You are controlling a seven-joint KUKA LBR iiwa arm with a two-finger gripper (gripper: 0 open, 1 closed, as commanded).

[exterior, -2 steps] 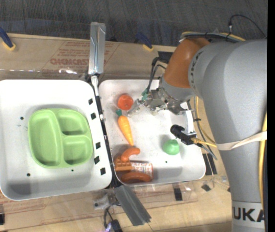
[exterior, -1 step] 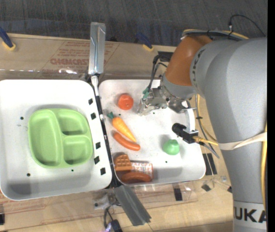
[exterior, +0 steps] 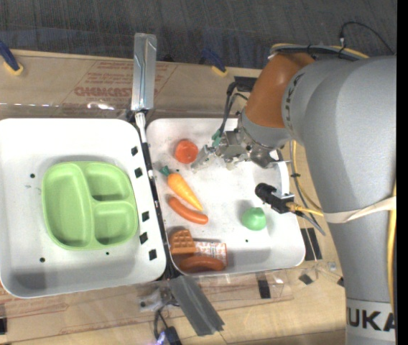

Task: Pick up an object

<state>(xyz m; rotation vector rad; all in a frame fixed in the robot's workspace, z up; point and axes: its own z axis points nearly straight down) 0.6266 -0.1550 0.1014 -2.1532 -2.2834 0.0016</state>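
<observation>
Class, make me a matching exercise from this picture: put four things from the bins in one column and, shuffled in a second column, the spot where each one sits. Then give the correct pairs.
Things
1. light green plastic divided plate
2. round red toy tomato
3. round green toy ball
4. orange toy carrot with a green tip

Places
A. right bin, near its right wall
B. middle of the left bin
C. right bin, just above the red toy sausage
D. top of the right bin, left of the hand

Pairs: 1-B, 2-D, 3-A, 4-C
</observation>
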